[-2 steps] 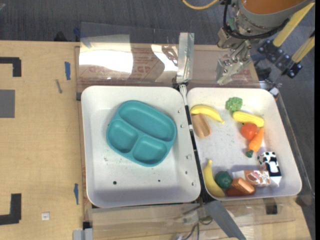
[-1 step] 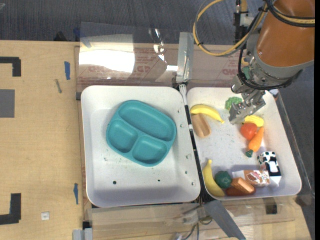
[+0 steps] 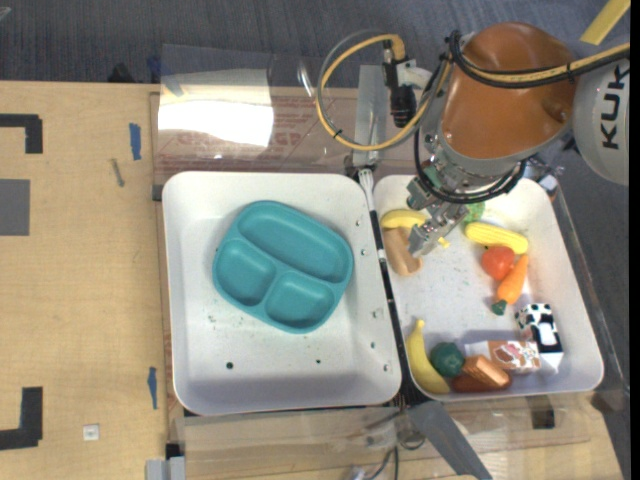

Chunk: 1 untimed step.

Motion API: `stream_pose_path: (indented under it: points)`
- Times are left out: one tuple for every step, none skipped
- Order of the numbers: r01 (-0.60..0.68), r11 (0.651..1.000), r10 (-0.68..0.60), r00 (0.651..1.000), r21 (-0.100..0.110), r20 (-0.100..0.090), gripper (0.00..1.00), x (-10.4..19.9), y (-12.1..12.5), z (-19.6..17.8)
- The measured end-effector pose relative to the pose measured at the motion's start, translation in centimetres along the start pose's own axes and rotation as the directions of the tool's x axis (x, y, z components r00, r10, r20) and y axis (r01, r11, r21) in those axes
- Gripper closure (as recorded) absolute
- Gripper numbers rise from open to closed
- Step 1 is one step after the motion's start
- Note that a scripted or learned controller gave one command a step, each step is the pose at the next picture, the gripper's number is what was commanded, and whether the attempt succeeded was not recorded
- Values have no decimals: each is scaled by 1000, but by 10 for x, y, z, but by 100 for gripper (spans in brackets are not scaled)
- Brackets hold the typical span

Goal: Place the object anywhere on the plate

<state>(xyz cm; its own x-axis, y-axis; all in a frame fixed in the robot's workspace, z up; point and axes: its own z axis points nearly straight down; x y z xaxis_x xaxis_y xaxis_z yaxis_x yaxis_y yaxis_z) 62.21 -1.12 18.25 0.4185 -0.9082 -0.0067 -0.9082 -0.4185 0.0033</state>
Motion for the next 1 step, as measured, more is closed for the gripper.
stream_pose_path:
  points:
    - [133,991,-133,991,17,-14,100,26,-15,-124]
